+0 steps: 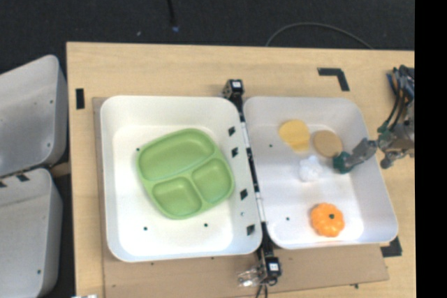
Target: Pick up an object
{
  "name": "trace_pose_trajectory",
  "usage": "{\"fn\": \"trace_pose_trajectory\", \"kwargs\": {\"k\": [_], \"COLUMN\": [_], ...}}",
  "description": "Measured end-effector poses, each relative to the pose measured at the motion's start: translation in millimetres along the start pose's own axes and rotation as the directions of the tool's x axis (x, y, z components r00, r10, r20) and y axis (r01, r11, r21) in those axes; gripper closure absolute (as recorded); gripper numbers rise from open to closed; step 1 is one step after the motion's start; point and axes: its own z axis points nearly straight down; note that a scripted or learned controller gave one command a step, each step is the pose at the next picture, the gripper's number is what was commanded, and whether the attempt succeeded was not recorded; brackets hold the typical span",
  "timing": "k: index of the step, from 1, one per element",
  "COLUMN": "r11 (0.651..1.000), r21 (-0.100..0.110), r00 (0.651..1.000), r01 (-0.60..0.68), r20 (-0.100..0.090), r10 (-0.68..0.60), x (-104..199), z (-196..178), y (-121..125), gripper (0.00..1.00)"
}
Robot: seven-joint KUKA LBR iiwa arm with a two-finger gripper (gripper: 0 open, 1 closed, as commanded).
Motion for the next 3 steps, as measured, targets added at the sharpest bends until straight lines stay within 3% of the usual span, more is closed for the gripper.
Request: {"fn": "trace_pose_trajectory", "kwargs": {"k": [1,3], "r11": [1.000,1.000], "r21": [-0.011,-0.007], "r00": [1.000,1.000], "r01": [0.003,-0.001], "r20": [0.003,0.002], "r10": [-0.003,0.001], "x": [1,3], "z": [-6,80], "y": [2,3], "gripper": [0.00,0.00]}}
